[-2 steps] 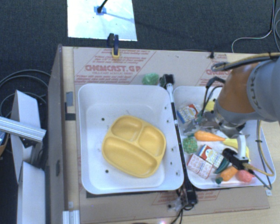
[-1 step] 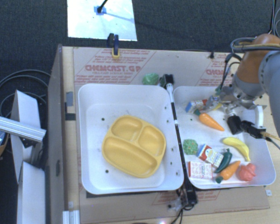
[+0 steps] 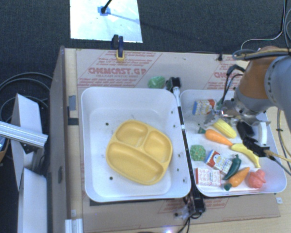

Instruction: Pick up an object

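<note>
I'm watching the arm (image 3: 274, 79) reaching in over the right bin (image 3: 280, 181), wrist bent down toward the bin's upper middle. The gripper (image 3: 222, 114) is sitting low among the toy food, just beside the corn cob (image 3: 225, 128) and just below-right of the small blue-and-white packet (image 3: 202, 106). I can't tell how its jaws are set, or whether anything is in them; the wrist body and cables are hiding that part.

Nothing is looking lifted. Candidates are all lying in the right bin: carrot (image 3: 218, 137) just under the corn, banana (image 3: 247, 154) further right, green broccoli piece (image 3: 198, 152) near the divider, juice carton (image 3: 218, 160), white card packet (image 3: 208, 176), dark green pepper (image 3: 233, 168), second orange carrot (image 3: 238, 176), pink fruit (image 3: 255, 179) at the lower right corner. The left bin (image 3: 94, 188) is holding the yellow divided tray (image 3: 139, 151).

My read: we're in the descend/grasp step, not the lift. The likely target is the corn or the packet, too close to call. The next move is needing a firm close on one item, then a straight vertical lift. Items are crowded, so I'm expecting a risk of nudging the carrot or pinching two things.
</note>
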Motion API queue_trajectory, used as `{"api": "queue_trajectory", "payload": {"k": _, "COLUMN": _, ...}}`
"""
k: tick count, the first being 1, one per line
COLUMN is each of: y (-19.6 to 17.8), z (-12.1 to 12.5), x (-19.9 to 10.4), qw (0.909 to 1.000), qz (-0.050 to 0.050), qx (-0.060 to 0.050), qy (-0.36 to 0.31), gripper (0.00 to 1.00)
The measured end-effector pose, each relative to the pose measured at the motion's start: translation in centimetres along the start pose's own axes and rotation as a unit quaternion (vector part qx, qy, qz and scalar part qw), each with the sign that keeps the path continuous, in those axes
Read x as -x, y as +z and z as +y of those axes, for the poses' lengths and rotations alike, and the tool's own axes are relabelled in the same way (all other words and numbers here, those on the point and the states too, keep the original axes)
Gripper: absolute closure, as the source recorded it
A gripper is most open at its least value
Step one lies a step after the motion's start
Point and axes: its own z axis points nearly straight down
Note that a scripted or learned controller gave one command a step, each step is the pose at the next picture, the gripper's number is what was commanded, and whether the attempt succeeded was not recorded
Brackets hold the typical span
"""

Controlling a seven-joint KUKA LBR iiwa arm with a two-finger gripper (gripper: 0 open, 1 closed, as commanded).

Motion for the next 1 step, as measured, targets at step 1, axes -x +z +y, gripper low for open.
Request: {"api": "queue_trajectory", "payload": {"k": 1, "y": 0.04, "z": -4.52, "x": -2.16, "qw": 1.0, "qz": 0.0, "qx": -0.001, "qy": 0.0, "gripper": 0.0}}
